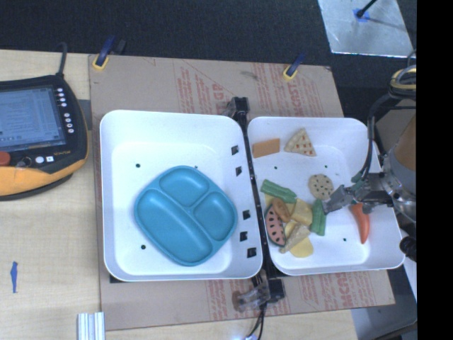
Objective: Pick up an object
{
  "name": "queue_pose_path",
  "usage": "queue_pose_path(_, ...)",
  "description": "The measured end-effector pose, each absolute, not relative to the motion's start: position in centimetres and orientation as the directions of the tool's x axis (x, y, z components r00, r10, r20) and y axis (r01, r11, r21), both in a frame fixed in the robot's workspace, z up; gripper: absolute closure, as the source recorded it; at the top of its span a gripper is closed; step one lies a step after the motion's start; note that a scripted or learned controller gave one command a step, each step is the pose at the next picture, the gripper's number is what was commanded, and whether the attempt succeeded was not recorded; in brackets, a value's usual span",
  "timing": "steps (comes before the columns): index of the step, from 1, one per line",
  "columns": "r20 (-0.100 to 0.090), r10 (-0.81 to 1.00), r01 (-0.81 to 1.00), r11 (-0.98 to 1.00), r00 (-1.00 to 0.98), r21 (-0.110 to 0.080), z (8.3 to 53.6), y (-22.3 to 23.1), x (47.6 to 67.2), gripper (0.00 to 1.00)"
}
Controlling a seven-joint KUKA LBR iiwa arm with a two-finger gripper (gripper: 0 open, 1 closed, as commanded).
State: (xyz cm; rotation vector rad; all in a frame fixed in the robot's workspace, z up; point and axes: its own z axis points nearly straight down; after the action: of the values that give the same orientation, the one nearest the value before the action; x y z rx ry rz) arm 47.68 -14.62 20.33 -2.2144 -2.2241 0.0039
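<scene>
Orange and upright-lying in the right bin (322, 264), the toy carrot (362, 222) sits just below and right of the gripper (338, 198). Its long axis runs top to bottom. Whether those fingers are spread, I cannot tell.

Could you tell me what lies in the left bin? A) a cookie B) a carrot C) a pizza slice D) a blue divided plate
D: the blue plate lies in the left bin, while the food pieces are in the right bin.
</scene>
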Motion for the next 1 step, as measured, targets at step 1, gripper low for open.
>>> queue_pose_path(1,-0.002,1.000,1.000,0.009,-0.009,-0.002,13.16,-17.11,54.55,0.00)
